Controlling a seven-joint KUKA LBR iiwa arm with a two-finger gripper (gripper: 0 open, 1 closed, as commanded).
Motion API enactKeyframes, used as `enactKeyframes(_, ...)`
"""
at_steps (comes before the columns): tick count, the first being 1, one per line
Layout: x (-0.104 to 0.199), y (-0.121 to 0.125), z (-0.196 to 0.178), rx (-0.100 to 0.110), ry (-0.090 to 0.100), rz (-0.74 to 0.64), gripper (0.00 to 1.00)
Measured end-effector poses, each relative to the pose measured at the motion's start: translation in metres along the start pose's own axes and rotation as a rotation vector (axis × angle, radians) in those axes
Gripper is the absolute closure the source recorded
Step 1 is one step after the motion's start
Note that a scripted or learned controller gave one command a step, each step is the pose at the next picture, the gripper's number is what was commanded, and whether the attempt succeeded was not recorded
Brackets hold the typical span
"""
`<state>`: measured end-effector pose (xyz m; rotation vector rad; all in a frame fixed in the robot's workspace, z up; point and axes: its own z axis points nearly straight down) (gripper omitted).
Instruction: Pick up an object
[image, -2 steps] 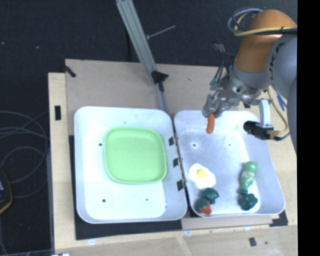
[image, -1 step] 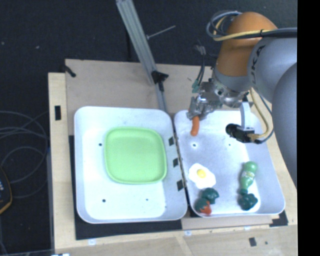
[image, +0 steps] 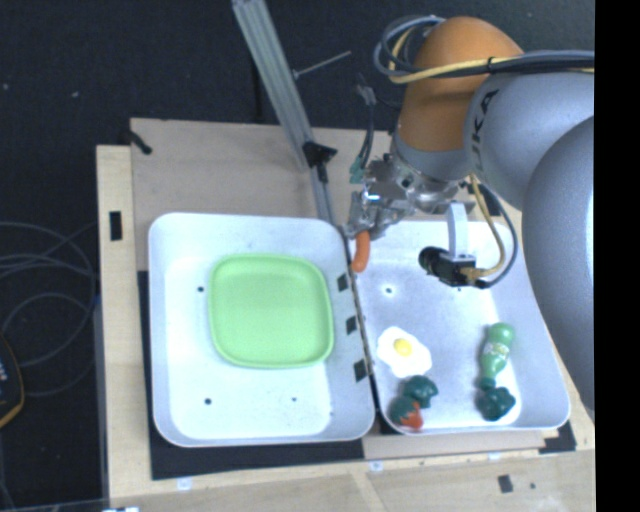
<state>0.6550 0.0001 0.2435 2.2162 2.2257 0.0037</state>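
My gripper (image: 363, 230) hangs over the upper end of the divider between the two bins. A small orange carrot-like piece (image: 360, 254) sticks down from between its fingers, lifted off the bin floor, and the gripper is shut on it. In the right bin (image: 450, 305) lie a fried-egg toy (image: 403, 350), a dark green piece with a red tip (image: 412, 396), a pale green piece (image: 496, 345) and another dark green piece (image: 495, 403).
A light green square plate (image: 270, 310) lies in the left bin (image: 180, 300). A grey slanted pole (image: 285, 90) crosses the back of the bench. The grey arm with its orange band (image: 455, 70) looms over the right bin's far side.
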Motion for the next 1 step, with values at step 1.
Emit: enactKeyframes(1, 0.0556, -0.0124, -0.004, 0.001, 0.0, 0.0, 1.0)
